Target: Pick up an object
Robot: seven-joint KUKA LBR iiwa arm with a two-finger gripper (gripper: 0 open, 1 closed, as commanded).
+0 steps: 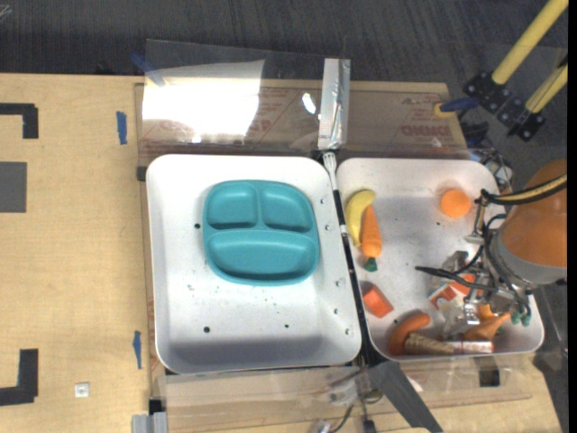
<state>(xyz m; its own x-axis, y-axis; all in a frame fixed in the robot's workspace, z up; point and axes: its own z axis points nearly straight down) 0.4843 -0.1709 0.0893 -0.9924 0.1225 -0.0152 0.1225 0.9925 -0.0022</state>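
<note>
Two shallow white bins sit side by side on the counter (63, 242); the left bin (171, 269) carries a teal divided plate (261, 231) lying flat near its middle; the right bin (406, 206) holds a scatter of toy food. A yellow banana (357, 207) lies against the right bin's left wall, touching the top of an orange carrot (370, 233) that runs down beside it; a small orange-red block (377, 302) lies below the carrot, apart from it; a round orange ball (455, 203) rests near the bin's upper right corner. Along the bin's near edge lie a reddish sausage-like piece (407, 326) and a brown stick-shaped piece (442, 343), close together. The arm (538, 233), with its orange band, reaches in from the right; its claw (469, 307) hangs low over the bin's lower right part, amid dark cables and small orange and white items; whether the claw is spread or pressed together cannot be told, and no object is seen pinched in it.
</note>
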